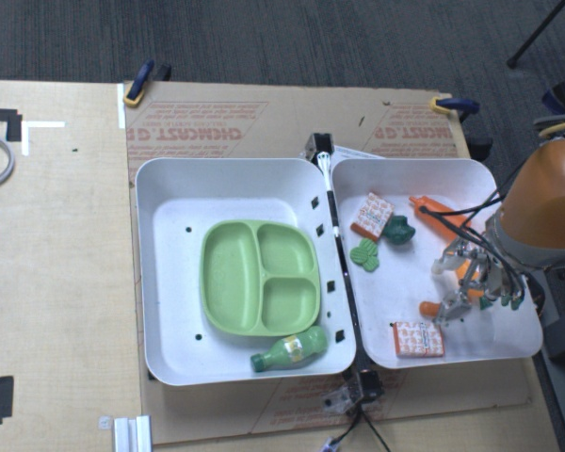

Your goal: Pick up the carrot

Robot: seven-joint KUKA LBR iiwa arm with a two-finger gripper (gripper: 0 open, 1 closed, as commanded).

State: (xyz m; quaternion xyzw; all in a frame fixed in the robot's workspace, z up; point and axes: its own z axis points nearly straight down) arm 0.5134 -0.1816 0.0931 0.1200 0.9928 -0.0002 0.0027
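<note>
**Gripper low in the right bin, beside an orange piece**

Nearest the bottom of the frame we see a green bottle (pixel 289 349) lying on its side at the lower edge of the left bin (pixel 160 252), just below a green divided plate (pixel 261 278). In the lower part of the right bin (pixel 386 168) lies a small patterned box (pixel 418 339) with orange-red print.

Just above that box, at the right of the frame, the gripper (pixel 455 305) sits low over the bin floor, under a tangle of cables and the arm's orange band (pixel 546 201). A small orange piece, which we take for the carrot (pixel 430 307), lies just left of the gripper tips (touching or barely apart, we cannot tell). Whether the gripper is spread or closed we cannot tell either, since the tool is blurred and cluttered.

Farther up the bin we find a pale green leafy piece (pixel 364 255), a dark green vegetable (pixel 398 231) beside it, and a second patterned box (pixel 372 217). A long orange item (pixel 431 207) lies toward the upper right, partly under the cables.
</note>
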